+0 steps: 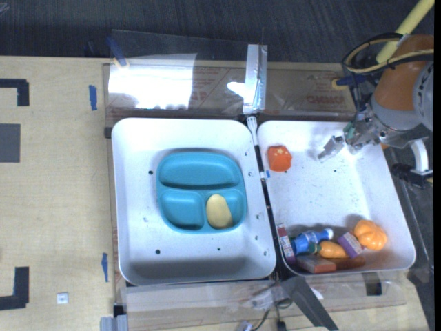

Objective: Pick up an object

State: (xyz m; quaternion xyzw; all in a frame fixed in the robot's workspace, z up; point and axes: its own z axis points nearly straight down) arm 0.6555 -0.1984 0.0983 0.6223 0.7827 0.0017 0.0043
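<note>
The gripper (pixel 329 148) hangs over the right bin's (pixel 386 185) far end, its state impossible to tell; the orange ball (pixel 279 158) lies near it, against the bin's left wall.

No lettering is legible; the print on the cardboard strip (pixel 303 96) is blurred.
</note>
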